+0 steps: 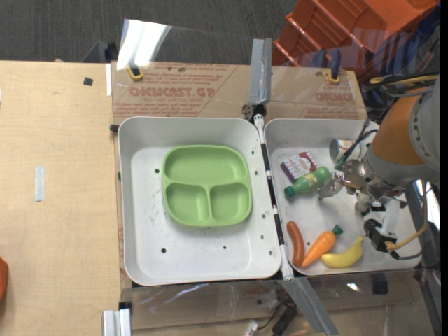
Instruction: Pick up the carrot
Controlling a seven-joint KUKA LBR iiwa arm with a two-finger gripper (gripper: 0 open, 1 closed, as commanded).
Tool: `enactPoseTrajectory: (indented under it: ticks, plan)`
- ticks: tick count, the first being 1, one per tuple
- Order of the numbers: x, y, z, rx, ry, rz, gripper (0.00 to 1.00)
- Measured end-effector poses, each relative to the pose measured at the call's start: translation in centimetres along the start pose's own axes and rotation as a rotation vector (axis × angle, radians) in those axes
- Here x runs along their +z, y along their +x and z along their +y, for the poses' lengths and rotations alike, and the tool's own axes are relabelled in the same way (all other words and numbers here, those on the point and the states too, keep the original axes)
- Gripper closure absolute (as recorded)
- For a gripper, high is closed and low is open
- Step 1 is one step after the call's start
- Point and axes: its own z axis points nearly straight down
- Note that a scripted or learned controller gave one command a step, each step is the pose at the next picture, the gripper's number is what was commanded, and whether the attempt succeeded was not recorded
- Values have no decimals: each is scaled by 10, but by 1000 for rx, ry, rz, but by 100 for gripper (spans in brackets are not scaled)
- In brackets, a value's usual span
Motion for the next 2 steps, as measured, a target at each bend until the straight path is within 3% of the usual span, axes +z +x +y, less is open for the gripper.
enactPoseTrajectory:
  ticks: [1, 2]
  plan:
    - [0, -68, -45, 80, 3, 3, 0]
    - [-8, -68, -45, 79, 4, 2, 100]
